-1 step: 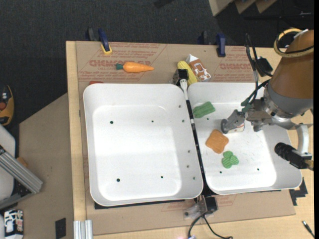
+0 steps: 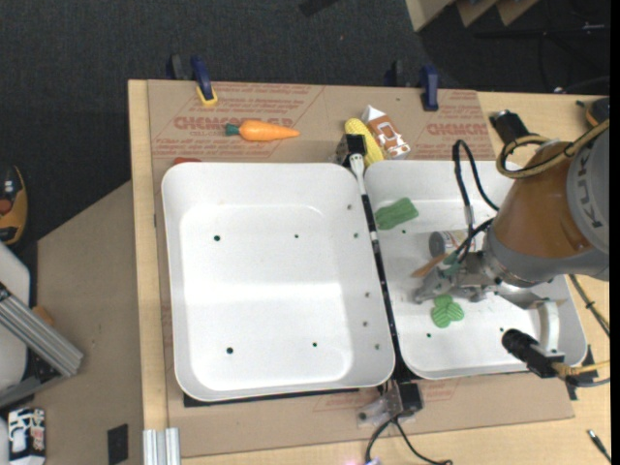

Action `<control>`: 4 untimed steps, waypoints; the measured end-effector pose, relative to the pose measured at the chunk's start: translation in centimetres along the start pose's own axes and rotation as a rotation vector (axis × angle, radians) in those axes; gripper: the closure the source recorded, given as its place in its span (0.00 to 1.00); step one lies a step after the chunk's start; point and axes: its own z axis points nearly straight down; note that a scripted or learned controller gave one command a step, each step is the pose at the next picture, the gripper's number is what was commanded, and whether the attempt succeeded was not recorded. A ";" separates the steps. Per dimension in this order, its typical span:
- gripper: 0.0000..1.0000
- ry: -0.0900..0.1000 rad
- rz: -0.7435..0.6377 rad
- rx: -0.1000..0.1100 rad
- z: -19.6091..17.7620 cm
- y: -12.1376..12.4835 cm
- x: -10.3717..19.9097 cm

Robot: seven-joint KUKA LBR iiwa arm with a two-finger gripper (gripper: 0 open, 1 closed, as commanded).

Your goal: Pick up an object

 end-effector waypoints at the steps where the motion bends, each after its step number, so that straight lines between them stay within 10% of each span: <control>1: 1.00 -0.004 -0.002 -0.013 -1.7 0.3 0.1; 2: 1.00 -0.004 -0.008 -0.017 -2.1 5.6 2.8; 3: 1.00 -0.004 -0.011 -0.027 -15.4 10.2 7.4; 4: 1.00 0.001 -0.015 -0.024 -28.9 6.1 18.1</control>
